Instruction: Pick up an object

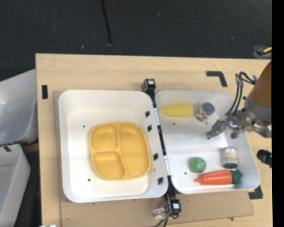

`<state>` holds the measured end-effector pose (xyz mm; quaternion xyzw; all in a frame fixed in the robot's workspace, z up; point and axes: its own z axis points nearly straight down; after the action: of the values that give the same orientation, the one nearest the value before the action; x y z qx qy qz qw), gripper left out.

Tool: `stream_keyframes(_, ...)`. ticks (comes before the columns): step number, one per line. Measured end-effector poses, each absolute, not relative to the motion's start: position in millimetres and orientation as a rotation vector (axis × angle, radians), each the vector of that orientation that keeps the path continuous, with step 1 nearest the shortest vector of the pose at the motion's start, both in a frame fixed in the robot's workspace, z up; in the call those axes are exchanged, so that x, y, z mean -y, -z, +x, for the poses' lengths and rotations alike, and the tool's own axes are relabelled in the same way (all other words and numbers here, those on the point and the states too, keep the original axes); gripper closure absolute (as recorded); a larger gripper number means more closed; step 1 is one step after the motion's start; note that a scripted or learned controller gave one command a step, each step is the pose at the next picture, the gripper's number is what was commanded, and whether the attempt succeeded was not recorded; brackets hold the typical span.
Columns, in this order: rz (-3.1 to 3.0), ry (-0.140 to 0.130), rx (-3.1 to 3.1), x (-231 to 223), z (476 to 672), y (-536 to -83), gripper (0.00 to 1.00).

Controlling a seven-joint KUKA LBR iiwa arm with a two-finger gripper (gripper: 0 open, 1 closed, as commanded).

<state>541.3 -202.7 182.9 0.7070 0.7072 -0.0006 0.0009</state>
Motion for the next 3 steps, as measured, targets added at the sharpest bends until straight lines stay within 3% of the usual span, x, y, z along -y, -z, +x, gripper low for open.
stream_keyframes(1, 2.222, 0.003, -2.218, 210, 550.2, -130, 0.00)
stream_keyframes(2, 2.223, -0.002, -2.213, 210, 550.8, -143, 1.00)
stream_keyframes(3, 2.214, -0.005, -2.220, 211, 559.3, -205, 1.00)
